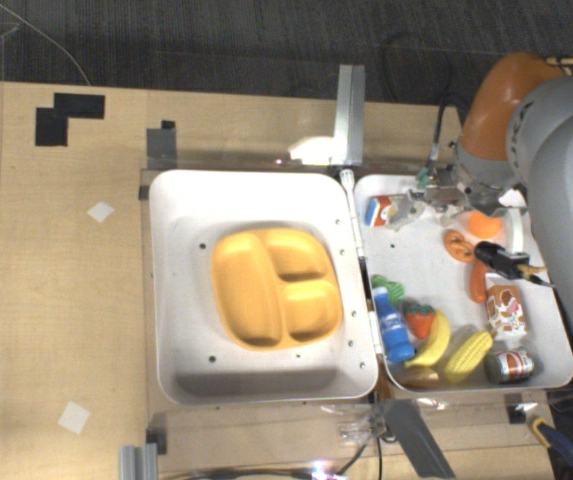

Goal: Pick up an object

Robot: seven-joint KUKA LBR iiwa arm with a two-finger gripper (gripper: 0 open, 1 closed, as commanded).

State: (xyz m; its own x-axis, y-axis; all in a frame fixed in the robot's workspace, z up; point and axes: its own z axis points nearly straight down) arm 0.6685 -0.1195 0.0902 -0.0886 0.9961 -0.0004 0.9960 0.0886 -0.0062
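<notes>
Right bin (426, 268) crowded along near edge, bare middle; jaws (436, 190) by far rim, spread/pressed unclear.

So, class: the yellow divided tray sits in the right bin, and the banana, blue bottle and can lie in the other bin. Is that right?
Not quite. The camera view shows the yellow tray in the left bin, not the right. The banana, blue bottle and can do lie in the other bin, on the right.
</notes>
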